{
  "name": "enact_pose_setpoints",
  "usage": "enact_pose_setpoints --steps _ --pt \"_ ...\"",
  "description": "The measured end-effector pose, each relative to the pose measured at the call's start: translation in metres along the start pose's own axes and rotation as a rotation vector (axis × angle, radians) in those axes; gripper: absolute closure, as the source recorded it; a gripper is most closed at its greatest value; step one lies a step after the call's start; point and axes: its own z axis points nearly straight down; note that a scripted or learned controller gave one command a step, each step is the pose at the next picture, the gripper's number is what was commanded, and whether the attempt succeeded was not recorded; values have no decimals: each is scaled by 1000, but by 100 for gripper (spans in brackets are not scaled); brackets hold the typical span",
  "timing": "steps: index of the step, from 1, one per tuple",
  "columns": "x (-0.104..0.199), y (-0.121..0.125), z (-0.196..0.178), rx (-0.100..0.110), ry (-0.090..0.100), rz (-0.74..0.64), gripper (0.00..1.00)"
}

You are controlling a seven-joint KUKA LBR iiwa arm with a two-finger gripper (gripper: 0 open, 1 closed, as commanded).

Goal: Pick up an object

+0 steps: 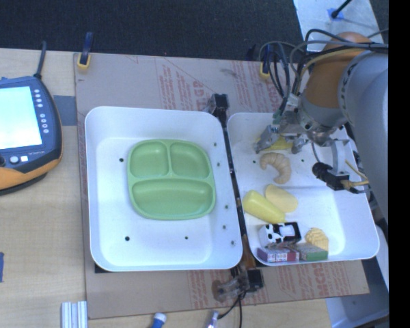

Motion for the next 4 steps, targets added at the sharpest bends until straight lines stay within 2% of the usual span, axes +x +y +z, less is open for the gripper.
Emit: enact_pose_setpoints --steps 1,2,3,4 --pt "-24 -118 1 -4 -3 -1 0" --pt "-17 -58 0 -7 -1 0 0" --pt "-18 -58 -10 -6 -1 -1 100" --pt "13 -109 -87 -7 -1 0 100"
